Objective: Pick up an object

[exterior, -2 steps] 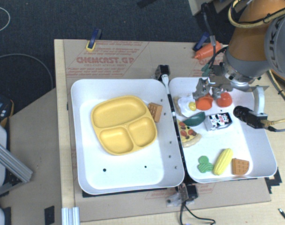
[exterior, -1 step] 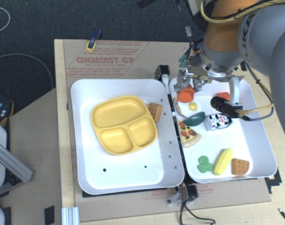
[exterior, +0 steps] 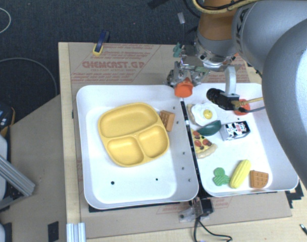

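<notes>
Clip point(exterior: 99, 44): you see it, blue and yellow, at the bench's far left corner, outside the bins.
Left bin point(exterior: 88, 150): it takes the bench's left half.
Plate point(exterior: 133, 133): yellow, three compartments, in the middle of the left bin.
Brown piece point(exterior: 167, 120): touches the plate's right rim, near the left bin's right edge.
Orange piece point(exterior: 183, 90): your target, at the far edge where the two bins meet.
Gripper point(exterior: 184, 84): jaws clenched on the orange piece.
Right bin point(exterior: 272, 158): it takes the bench's right half.
Egg point(exterior: 204, 114): fried, near the right bin's far left corner.
Pizza slice point(exterior: 201, 142): by the right bin's left edge.
Carton point(exterior: 235, 130): black and white, mid-bin.
Corn point(exterior: 239, 173): near the right bin's front edge, beside a waffle point(exterior: 258, 178).
</notes>
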`<state>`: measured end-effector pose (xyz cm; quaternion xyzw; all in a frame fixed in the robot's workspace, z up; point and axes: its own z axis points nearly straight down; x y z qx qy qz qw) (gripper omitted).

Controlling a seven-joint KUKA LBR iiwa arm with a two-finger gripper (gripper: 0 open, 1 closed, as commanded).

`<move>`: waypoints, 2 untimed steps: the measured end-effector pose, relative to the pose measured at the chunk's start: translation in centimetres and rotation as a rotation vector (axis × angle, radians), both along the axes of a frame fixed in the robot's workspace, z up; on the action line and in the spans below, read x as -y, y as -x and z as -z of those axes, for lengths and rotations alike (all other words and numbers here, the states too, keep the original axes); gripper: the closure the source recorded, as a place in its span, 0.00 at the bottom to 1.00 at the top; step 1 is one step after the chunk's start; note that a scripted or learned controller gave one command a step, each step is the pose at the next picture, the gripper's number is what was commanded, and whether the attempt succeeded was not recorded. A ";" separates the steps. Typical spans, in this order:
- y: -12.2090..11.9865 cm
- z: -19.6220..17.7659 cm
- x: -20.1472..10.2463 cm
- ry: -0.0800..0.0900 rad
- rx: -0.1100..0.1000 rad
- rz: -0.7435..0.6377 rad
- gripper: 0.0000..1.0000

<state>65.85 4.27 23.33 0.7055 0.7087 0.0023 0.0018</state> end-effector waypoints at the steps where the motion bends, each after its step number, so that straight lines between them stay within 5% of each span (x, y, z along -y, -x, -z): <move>1: -1.2 0.3 0.4 0.002 -0.002 0.003 1.00; 2: -0.8 1.7 0.9 0.001 -0.009 0.005 1.00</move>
